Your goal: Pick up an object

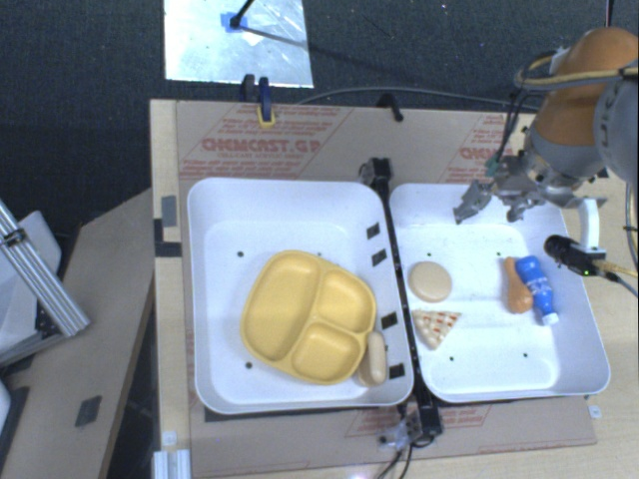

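Nearest me, a bread roll (pixel 374 357) leans on the yellow divided plate (pixel 308 315) in the left bin (pixel 215 267). In the right bin (pixel 569 367) I see a pizza slice (pixel 436 325), a round cookie (pixel 431 281), and a hotdog (pixel 517 285) touching a blue bottle (pixel 537 287). The gripper (pixel 496 201) hovers over the far edge, fingers spread, grasping nothing.

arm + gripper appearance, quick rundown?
The arm is grey with a rounded orange band above the wrist. A dark cable loops beside the band. The gripper is grey metal with two fingers.
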Motion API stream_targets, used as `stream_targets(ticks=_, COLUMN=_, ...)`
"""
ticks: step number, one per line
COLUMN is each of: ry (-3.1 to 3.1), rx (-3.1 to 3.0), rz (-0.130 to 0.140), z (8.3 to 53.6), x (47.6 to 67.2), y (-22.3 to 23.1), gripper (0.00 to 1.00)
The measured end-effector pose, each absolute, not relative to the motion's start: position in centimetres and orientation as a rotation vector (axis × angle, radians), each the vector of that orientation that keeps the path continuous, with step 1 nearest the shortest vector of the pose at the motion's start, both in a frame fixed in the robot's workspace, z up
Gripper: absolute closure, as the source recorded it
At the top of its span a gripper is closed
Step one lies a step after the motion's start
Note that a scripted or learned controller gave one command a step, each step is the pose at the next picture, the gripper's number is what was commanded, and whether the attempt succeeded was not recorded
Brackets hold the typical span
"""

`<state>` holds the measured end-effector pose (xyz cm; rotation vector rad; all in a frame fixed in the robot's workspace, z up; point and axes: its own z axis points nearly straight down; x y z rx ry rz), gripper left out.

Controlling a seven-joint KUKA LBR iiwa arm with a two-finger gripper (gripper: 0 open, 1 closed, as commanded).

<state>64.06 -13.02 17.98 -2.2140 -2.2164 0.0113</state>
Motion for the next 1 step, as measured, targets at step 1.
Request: stream_targets(ticks=1, ry=-2.226, rx=-2.219, rz=-0.001, z=18.76, x=64.37, y=-13.00, gripper=0.00)
